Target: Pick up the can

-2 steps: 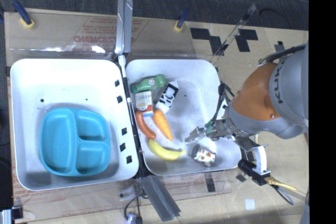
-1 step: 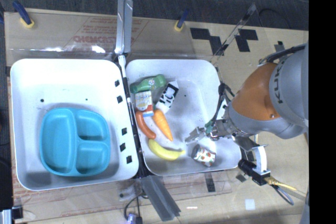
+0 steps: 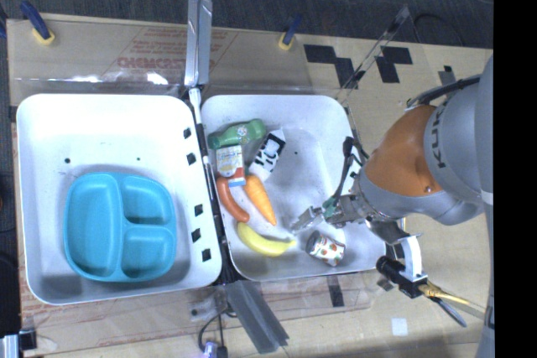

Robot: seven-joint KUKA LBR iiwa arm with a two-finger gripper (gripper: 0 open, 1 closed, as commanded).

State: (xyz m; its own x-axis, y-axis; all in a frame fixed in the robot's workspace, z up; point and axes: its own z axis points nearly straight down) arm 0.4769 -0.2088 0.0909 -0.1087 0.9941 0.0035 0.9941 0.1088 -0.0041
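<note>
Right bin [image 3: 336, 109]: shallow, white, rounded corners, smooth moulded walls, on the counter [image 3: 109, 54], whose top is tan board with red print and black square marks.

Contents, right bin:
- Can [image 3: 325, 248]: small cylinder lying on its side near the bin's front right, glossy wrap in white, red and dark patches.
- Banana [image 3: 264, 241]: yellow, curved, smooth, at the front edge, left of the can.
- Carrot [image 3: 260, 197]: orange, tapered, matte, slanting above the banana.
- Sausage-shaped piece [image 3: 230, 199]: red-orange, slim, rounded ends, just beside the carrot on its left.
- Green pouch [image 3: 237, 133]: soft, crinkled, near the back left corner.
- White carton [image 3: 268, 153]: boxy, black lettering, tilted, beside the pouch.

Left bin [image 3: 50, 117]: same form. Holds a blue divided plate [image 3: 120, 224], rounded plastic with three compartments.

Arm [image 3: 432, 163]: grey casing with an orange band, entering from the right, wrist bent down over the right bin's right side. Jaws [image 3: 312, 216]: metallic, pointing left, just above the can and apart from it; how far they stand open, cannot tell
</note>
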